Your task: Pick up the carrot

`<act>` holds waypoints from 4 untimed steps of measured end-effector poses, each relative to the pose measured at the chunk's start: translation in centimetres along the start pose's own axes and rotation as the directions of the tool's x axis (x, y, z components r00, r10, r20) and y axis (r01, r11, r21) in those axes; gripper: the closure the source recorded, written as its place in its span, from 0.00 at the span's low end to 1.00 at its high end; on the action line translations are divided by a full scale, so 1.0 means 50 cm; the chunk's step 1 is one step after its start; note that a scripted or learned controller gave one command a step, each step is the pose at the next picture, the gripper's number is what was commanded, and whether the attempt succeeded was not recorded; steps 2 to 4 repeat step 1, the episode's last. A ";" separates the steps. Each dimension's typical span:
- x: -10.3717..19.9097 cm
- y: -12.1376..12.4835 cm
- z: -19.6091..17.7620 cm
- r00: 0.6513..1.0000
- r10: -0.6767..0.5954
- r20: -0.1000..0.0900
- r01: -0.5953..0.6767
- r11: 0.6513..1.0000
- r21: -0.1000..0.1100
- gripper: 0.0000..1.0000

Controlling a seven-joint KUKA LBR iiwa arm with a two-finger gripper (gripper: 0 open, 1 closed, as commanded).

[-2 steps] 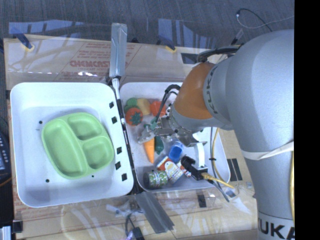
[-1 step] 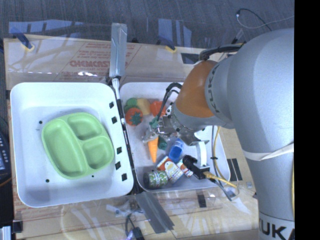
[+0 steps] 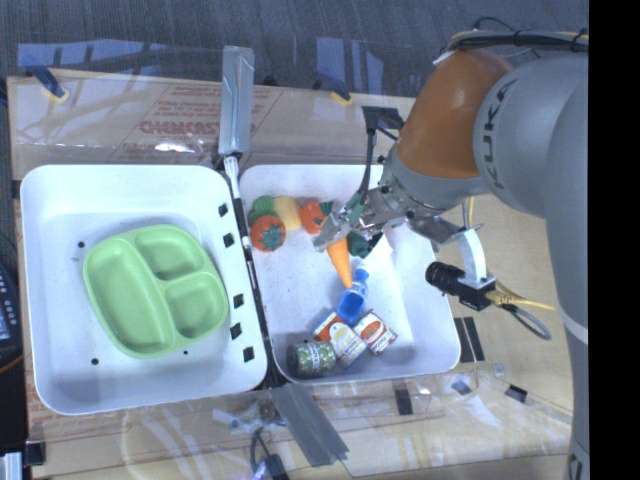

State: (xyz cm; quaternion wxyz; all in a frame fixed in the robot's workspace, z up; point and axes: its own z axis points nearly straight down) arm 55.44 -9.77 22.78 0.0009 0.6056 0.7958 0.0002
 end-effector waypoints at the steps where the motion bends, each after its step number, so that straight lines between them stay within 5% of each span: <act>1: -0.120 0.039 0.095 0.986 0.165 -0.001 -0.165 0.986 0.004 1.00; 4: -0.120 0.039 0.095 0.986 0.165 -0.001 -0.165 0.986 0.004 1.00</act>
